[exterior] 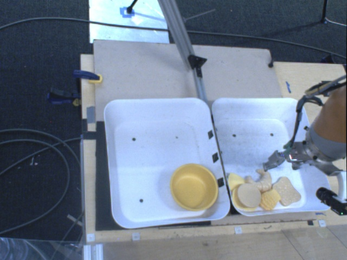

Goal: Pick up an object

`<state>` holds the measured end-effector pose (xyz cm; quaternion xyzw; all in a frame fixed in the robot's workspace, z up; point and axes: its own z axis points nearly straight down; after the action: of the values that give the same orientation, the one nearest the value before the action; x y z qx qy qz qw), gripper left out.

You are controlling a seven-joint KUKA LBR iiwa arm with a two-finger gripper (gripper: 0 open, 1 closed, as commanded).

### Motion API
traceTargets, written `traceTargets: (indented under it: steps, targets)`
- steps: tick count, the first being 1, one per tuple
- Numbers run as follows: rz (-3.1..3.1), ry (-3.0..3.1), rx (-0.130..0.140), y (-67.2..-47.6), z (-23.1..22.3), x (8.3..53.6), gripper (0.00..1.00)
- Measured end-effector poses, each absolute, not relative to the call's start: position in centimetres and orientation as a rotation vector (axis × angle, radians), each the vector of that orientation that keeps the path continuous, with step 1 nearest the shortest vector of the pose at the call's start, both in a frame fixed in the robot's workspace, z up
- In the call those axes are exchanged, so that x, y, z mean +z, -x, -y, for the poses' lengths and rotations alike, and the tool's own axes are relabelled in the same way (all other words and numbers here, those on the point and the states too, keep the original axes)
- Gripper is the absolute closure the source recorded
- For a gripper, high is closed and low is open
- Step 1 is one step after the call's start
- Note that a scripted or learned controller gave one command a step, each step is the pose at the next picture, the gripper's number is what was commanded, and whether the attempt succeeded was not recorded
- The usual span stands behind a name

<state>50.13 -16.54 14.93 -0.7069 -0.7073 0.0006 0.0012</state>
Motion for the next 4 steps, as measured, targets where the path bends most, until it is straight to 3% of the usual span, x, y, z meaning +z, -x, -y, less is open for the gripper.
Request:
traceTargets:
  steps: [1,2,4]
  targets:
    - [2.220,2.218,0.002,-50.1,16.5,9.7,0.00]
    - [2.223,2.224,-0.002,-50.3,16.6,11.0,1.00]
    - [2.232,2.221,-0.006,-51.5,17.2,21.5,1.00]
